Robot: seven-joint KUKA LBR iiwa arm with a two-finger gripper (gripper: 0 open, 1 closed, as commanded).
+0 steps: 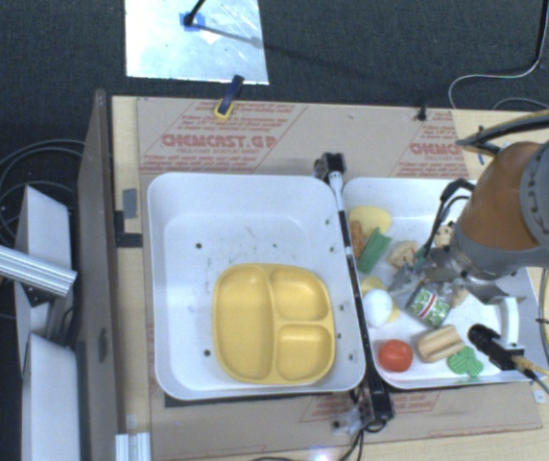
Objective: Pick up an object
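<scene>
The object to pick is not named, so you choose among the small things in the right bin (516, 221), and the nearest to the claw (426, 279) is the small can with a red and green label (429, 304), which lies tilted just below it, between the white egg (378, 305) and the bread roll (437, 343). The claw is low over that pile, so I judge you are in the reaching step, but I cannot tell if it is wide or narrow, and nothing is seen held in it. Next you need to settle around one single item and lift straight up, because the tomato (395, 354), the green pieces and the roll crowd close.
</scene>
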